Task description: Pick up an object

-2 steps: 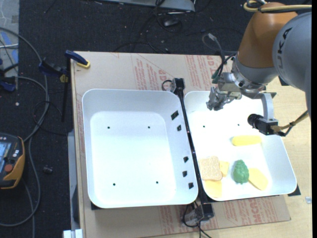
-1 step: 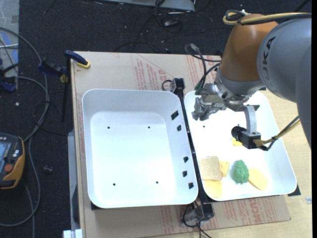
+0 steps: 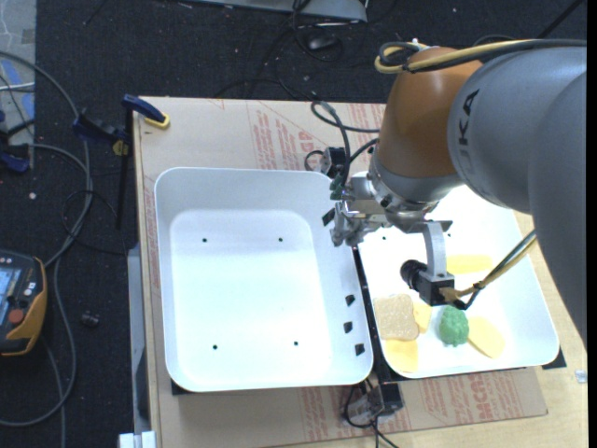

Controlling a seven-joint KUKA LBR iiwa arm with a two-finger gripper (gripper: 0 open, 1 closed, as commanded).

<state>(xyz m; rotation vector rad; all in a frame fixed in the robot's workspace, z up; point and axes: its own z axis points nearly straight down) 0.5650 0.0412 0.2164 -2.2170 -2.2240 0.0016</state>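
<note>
My gripper (image 3: 347, 220) hangs under the orange wrist band, over the divide between the two bins at the right bin's (image 3: 536, 329) upper left corner. Nothing shows between its fingers. Toward the near edge of the right bin lie a tan spongy block (image 3: 396, 316), a green lump (image 3: 454, 327) and several flat yellow pieces, one (image 3: 486, 338) right of the lump, one (image 3: 403, 354) at the front rim, one (image 3: 469, 265) farther back. The block sits about a hand's width nearer the front than the gripper.
The left white bin (image 3: 187, 189) sits beside the right one on a cardboard-topped bench (image 3: 233, 124). A blue and yellow clamp (image 3: 145, 112) grips the bench's far left corner. Cables and a yellow meter (image 3: 20, 301) lie on the floor at left.
</note>
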